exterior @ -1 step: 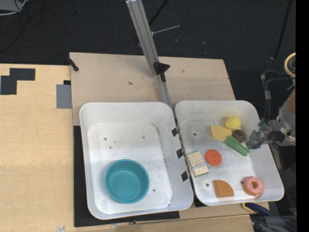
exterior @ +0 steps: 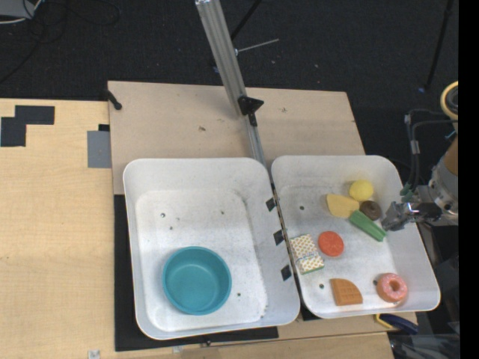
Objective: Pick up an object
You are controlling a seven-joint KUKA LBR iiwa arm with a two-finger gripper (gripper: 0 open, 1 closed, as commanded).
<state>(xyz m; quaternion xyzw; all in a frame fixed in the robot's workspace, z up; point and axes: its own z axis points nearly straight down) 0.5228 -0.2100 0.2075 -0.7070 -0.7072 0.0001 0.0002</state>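
The right bin point(exterior: 352, 309) holds several small objects. A yellow ball point(exterior: 361, 190), a yellow wedge point(exterior: 342, 205) and a small brown piece point(exterior: 370, 209) lie near its far right side. A green stick point(exterior: 367, 226) lies just in front of them, with a red disc point(exterior: 331, 243) and a checkered block point(exterior: 306, 253) further left. An orange-brown slice point(exterior: 346, 292) and a pink donut point(exterior: 391, 287) rest near the front edge. My gripper point(exterior: 394, 218) hangs at the bin's right rim, just right of the green stick and the brown piece, with nothing seen in it.
The left bin point(exterior: 194, 193) holds a teal bowl point(exterior: 196, 279) in its front part. A metal bar point(exterior: 228, 66) slants down from the back to the gap between the bins. Black clips point(exterior: 278, 236) line the divide.
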